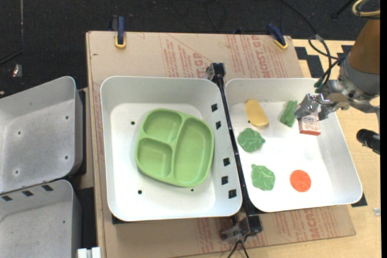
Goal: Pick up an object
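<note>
The gripper point(312, 107) hangs low over the right bin point(338, 154), and I cannot tell if its jaws are open, with a small red and white thing point(310, 125) just under them, likely its pick.

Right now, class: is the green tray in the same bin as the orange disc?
No. The green tray lies in the left bin, while the orange disc lies in the right bin.
</note>
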